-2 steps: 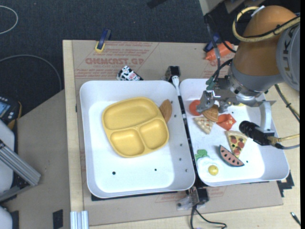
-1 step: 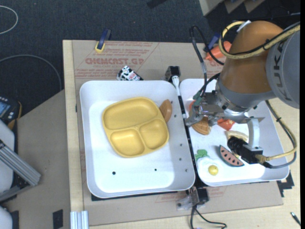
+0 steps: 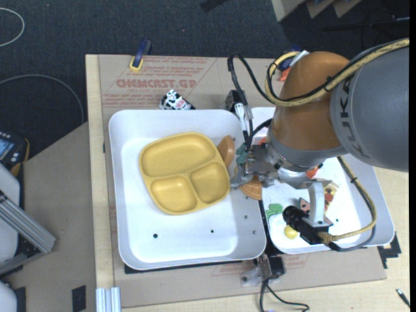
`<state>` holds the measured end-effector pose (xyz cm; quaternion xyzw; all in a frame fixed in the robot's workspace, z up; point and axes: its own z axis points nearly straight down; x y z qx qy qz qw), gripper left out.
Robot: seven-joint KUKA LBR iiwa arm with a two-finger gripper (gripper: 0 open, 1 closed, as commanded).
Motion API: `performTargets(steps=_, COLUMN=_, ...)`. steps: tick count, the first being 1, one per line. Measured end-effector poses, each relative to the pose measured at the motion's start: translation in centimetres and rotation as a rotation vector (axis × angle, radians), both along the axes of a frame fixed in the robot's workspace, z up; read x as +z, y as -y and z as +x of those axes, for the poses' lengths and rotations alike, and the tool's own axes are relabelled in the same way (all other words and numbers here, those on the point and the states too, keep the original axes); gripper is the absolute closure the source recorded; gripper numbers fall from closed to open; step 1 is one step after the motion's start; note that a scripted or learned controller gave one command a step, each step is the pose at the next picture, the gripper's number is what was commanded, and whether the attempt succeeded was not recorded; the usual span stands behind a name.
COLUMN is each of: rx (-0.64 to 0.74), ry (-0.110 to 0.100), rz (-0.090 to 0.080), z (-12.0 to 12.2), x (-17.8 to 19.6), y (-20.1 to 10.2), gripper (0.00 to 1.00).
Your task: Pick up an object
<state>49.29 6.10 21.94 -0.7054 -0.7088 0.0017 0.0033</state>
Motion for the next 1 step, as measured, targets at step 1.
performTargets(steps=1, rx=-0.003, ry=0.002, rz=0.0, z=-2.43, x=0.72, y=-1.03, gripper=1.0)
